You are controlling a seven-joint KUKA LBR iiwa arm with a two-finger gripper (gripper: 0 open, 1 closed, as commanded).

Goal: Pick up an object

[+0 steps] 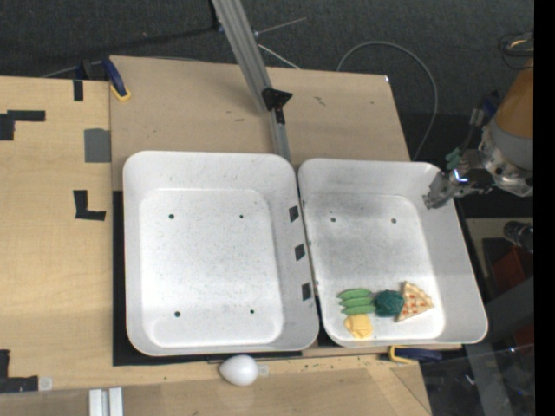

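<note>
Pincer (436,194), grip state unclear, sits at the bin's (364,180) edge; toys (386,303) lie well below-left: descend squarely over one.

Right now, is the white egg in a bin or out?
Out. The egg lies on the bench below the left bin, outside its front rim.
</note>
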